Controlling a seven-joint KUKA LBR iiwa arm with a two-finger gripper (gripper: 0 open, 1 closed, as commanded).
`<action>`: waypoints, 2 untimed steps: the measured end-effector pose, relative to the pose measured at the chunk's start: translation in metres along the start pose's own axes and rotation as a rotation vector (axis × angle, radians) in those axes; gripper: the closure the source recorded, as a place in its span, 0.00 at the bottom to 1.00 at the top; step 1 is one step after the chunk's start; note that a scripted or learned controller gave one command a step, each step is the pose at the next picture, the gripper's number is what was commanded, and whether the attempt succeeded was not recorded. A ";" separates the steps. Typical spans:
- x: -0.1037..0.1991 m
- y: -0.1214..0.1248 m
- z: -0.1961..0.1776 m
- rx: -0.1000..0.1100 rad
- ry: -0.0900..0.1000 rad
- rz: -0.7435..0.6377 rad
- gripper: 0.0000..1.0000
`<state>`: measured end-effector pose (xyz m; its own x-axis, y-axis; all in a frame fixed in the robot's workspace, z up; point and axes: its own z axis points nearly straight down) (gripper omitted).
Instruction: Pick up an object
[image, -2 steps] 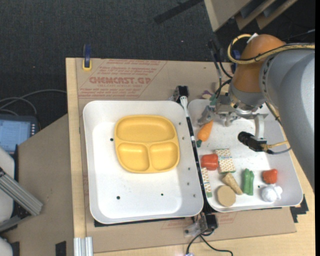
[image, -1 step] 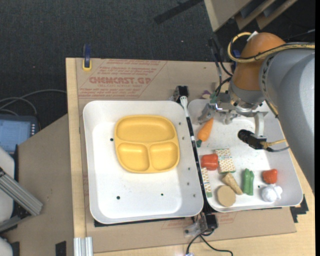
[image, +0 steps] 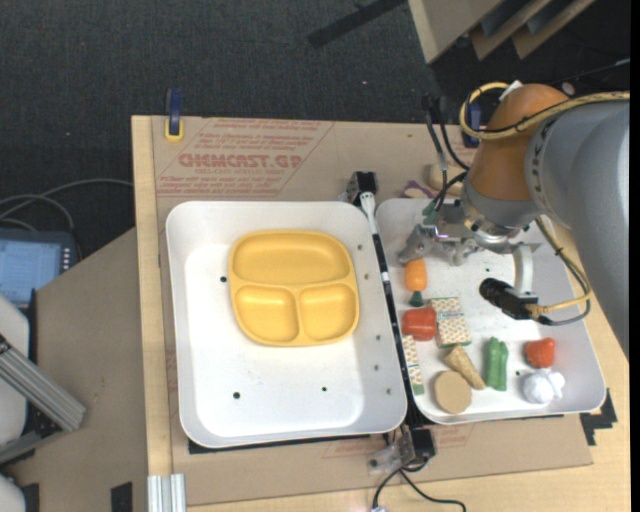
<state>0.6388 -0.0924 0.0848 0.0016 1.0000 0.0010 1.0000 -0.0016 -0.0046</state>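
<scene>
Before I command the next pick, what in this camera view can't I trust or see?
- Gripper: finger state unreadable, the wrist covers it.
- Right bin back corner: hidden beneath the arm.
- Small white object: too blurred to identify.
- Patterned packets: print too small to read.

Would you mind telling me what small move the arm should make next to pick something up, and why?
Probably lower the gripper toward the small orange carrot-like piece in the right white bin. The gripper sits above that bin's upper left part, and this piece lies just below it in the view, with bare floor around it.
</scene>
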 end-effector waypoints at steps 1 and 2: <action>-0.002 0.029 0.000 -0.009 -0.002 -0.004 0.00; -0.002 -0.024 0.000 0.002 0.001 0.000 0.00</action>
<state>0.6146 -0.0947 0.0845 0.0016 1.0000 0.0016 1.0000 -0.0016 -0.0066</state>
